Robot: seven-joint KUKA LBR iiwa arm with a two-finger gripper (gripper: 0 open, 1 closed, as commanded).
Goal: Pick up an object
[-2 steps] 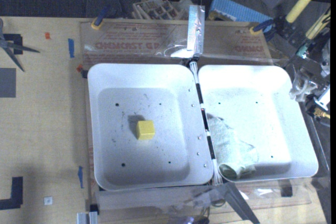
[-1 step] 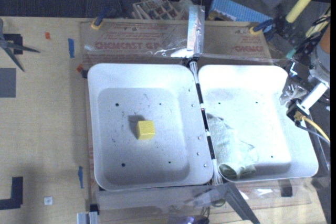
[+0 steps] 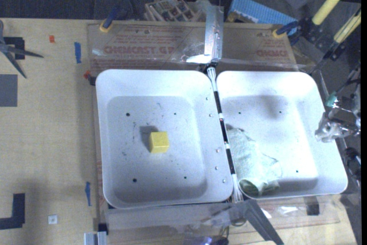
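The left bin (image 3: 114,94) lies open on every side of the yellow block (image 3: 159,142), which sits alone near its middle. In the right bin (image 3: 298,94), a crumpled pale cloth (image 3: 252,160) crowds the near left corner (against the dividing wall), leaving the far and right floor free.

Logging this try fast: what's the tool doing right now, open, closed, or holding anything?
Tool: at the right bin's right edge; open or closed cannot be told, and nothing is seen in it.
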